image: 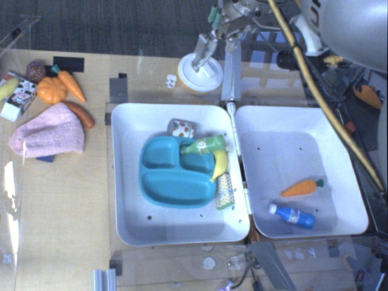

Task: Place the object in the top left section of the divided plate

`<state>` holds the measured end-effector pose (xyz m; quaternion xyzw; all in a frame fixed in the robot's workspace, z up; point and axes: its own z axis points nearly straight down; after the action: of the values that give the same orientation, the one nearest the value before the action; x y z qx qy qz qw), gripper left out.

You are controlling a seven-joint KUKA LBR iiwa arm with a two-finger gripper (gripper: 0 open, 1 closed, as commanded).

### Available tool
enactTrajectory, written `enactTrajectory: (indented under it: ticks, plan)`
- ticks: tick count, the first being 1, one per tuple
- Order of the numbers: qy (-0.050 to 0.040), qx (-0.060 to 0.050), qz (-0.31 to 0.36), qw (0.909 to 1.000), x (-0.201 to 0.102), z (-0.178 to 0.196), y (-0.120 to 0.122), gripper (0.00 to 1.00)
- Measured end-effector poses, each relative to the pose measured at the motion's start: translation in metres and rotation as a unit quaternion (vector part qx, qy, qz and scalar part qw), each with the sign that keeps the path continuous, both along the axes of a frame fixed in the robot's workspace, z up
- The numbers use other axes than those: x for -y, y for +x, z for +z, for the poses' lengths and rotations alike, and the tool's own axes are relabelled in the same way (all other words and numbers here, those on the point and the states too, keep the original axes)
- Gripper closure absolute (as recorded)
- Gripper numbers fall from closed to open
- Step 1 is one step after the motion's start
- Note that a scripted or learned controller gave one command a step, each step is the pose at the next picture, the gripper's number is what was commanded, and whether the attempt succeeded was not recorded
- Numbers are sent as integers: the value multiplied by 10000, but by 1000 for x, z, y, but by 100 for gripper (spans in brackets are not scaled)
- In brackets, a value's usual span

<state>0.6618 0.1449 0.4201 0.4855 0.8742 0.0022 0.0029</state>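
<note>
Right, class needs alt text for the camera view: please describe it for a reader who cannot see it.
A blue divided plate sits in the left white bin, with a green bottle and banana at its right edge. The right bin holds a toy carrot and blue bottle; the gripper hangs above both.

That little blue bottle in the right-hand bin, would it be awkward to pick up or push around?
Probably a bit. The blue bottle lies on its side on the right bin floor, so its round body would likely roll if nudged sideways. It looks like smooth plastic, perhaps slippery between fingers. Being small, it seems light and stiff.
</note>
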Motion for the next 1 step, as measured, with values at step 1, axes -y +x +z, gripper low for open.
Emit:
enactTrajectory:
  ticks: [1]
  plan:
    - [0, 0, 0, 10000, 0, 0, 0, 0]
